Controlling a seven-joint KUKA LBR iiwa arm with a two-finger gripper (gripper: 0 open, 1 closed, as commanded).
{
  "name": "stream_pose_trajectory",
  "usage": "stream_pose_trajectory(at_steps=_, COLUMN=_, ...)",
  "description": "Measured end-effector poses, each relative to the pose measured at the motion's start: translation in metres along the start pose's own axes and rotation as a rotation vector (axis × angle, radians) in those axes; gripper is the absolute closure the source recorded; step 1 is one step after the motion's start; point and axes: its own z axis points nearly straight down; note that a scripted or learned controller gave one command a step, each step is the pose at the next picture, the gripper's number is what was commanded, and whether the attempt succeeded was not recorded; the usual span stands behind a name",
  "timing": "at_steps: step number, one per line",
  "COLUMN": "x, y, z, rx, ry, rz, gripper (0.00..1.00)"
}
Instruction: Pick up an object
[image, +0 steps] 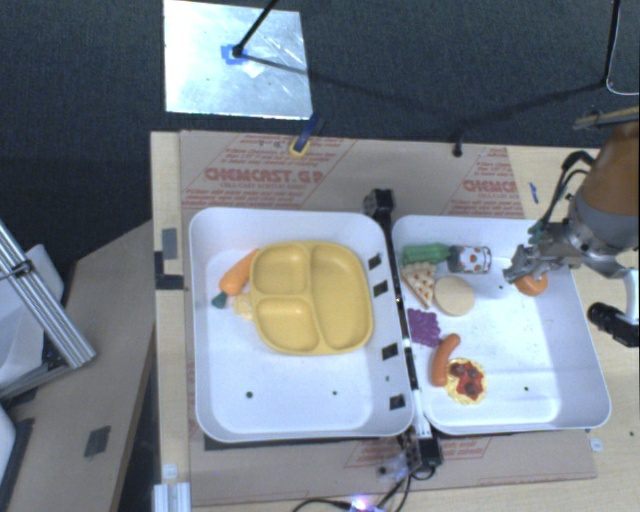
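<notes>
Grey pincer (527, 268) at right bin's (585, 400) upper right, over small round orange object (534, 283); finger state cannot be told. Descend centred before closing, judging by position.

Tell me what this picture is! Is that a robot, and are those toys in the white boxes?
Yes, it's a robot arm, reaching in from the right. The camera sits above the bench, looking down at a slant. At the arm's tip is a gripper, like a two-finger hand, right over a small orange toy. I can't tell whether it's gripping it yet.

The right white bin holds toy food: a green vegetable, a little can, a waffle wedge, a round bun, purple grapes, a sausage and a mini pizza. The left white bin holds a yellow divided plate with a toy carrot beside it.
</notes>
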Motion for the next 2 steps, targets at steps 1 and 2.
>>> stream_pose_trajectory(at_steps=1, x=-0.001, y=0.002, z=-0.054, rx=-0.001, ry=0.0, rz=-0.002, gripper=1.0)
stream_pose_trajectory(at_steps=2, x=0.054, y=0.012, z=-0.048, rx=0.004, ry=0.003, rz=-0.007, gripper=1.0)
